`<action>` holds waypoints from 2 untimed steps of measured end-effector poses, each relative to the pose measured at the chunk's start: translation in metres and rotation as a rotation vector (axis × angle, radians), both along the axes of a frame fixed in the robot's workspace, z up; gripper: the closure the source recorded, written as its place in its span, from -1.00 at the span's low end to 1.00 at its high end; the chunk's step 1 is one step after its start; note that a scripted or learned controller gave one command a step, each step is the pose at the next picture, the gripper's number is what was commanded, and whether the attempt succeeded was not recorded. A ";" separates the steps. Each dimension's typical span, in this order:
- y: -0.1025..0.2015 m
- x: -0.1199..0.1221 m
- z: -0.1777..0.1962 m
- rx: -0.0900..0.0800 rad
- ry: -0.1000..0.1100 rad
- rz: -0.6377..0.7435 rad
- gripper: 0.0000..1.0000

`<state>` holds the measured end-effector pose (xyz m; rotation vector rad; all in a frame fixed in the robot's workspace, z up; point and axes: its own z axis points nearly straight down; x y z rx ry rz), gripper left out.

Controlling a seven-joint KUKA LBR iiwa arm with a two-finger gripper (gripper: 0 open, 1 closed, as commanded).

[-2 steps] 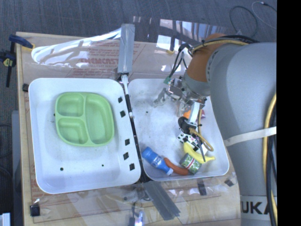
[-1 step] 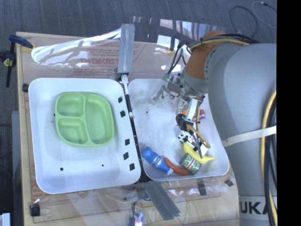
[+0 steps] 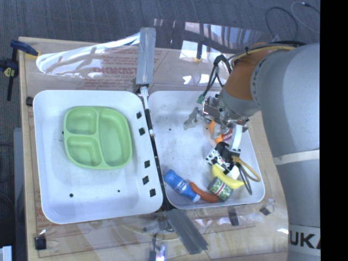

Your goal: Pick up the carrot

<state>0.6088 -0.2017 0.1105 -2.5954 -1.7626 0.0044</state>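
Dark grey carpet surrounds a cardboard-topped bench [image 3: 81,64] that carries two shallow white plastic bins side by side. Reaching in from the right, the big grey arm with its orange band [image 3: 255,56] bends down over the right-hand bin [image 3: 174,145], and its hand [image 3: 217,123] hangs low above the upper part of that bin. Whether the hand is open or closed cannot be told from this slant; the metal parts around it are tangled with cables and too small to read, and no object can be made out held in it.

Just below the hand, an orange, tapered piece that looks like the carrot [image 3: 219,136] lies in the bin, partly hidden by the hand's hardware, so contact cannot be judged. Further below the hand sits a small black-and-white checked object [image 3: 215,157], then a yellow banana-shaped toy [image 3: 228,178] and a green can with a printed label [image 3: 219,188] touching it. Below and to the left of the hand, near the bin's lower rim, a blue plastic bottle [image 3: 178,184] lies on its side with a red-orange sausage-shaped toy [image 3: 205,194] just beside it.

Well to the left of the hand, the other bin [image 3: 49,162] holds a light green divided plate [image 3: 98,137] with three compartments.
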 end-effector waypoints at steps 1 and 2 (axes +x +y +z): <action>0.001 -0.001 -0.019 0.001 0.001 0.095 -1.00; 0.002 -0.001 -0.009 0.002 0.003 0.098 1.00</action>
